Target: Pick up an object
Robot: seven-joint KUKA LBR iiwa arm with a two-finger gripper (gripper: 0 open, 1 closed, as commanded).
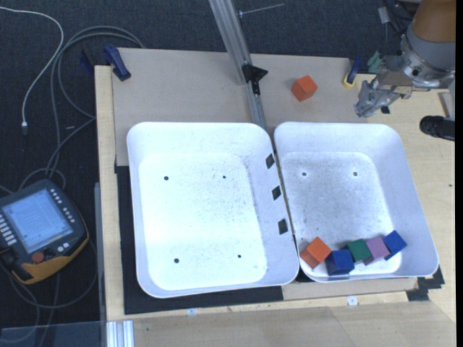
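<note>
Gripper [367,104] above bench [181,85], beyond right bin [412,186].
Grasp state can't tell; blocks [354,251] along bin's near wall.

Tan bench [181,85] on dark carpet [43,121]; cables [69,45], teach pendant [40,226] at left

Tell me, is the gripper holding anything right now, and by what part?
Nothing is seen in the gripper; it hangs over the bench beyond the right bin, apart from the blocks.

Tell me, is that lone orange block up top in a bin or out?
Out. The orange block sits on the bare bench, beyond the right bin's far rim, touching neither bin.
</note>
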